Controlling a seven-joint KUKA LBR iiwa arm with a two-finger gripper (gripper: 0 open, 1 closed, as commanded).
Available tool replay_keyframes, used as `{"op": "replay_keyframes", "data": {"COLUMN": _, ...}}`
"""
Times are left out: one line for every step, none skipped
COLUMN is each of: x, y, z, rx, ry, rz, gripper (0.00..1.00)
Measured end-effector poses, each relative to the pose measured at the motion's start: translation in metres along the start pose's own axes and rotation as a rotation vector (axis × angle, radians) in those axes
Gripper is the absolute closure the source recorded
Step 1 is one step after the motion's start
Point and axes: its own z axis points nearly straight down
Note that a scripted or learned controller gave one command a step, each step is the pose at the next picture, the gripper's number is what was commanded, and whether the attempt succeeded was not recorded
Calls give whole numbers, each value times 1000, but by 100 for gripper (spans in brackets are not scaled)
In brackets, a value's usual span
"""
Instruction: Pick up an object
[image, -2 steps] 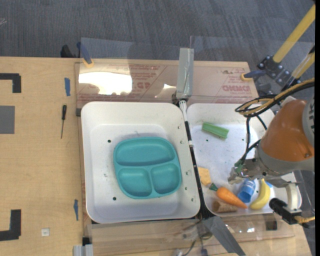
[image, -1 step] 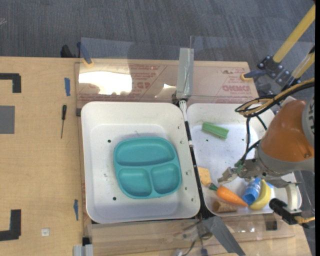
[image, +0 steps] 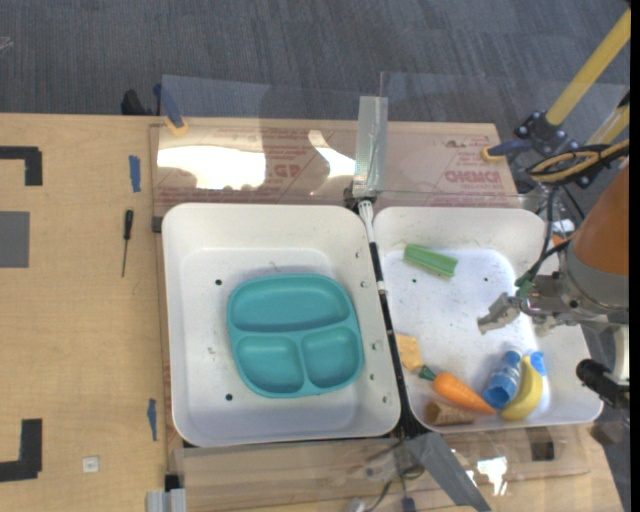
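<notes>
My gripper (image: 503, 312) hangs over the middle right of the right bin (image: 470, 225), above bare white floor. Just below it, a blue bottle (image: 503, 378) lies against a yellow banana (image: 527, 392) near the bin's front right corner. An orange carrot (image: 458, 391) lies at the front, with a small tan wedge (image: 408, 352) to its left and a brown piece (image: 447, 413) by the front wall. A green block (image: 431, 261) rests toward the back left of that bin. Nothing shows in the gripper.
The left bin (image: 190, 300) holds a teal divided plate (image: 294, 334). A clear plastic panel with a metal post (image: 370, 145) stands behind both bins. Yellow and black cabling (image: 565, 150) hangs at the upper right beside the arm.
</notes>
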Motion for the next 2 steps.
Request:
{"op": "replay_keyframes", "data": {"x": -31, "y": -23, "z": 65, "rx": -4, "ry": 1, "rz": -19, "gripper": 0}}
{"op": "replay_keyframes", "data": {"x": -31, "y": -20, "z": 53, "rx": -14, "ry": -3, "rz": -18, "gripper": 100}}
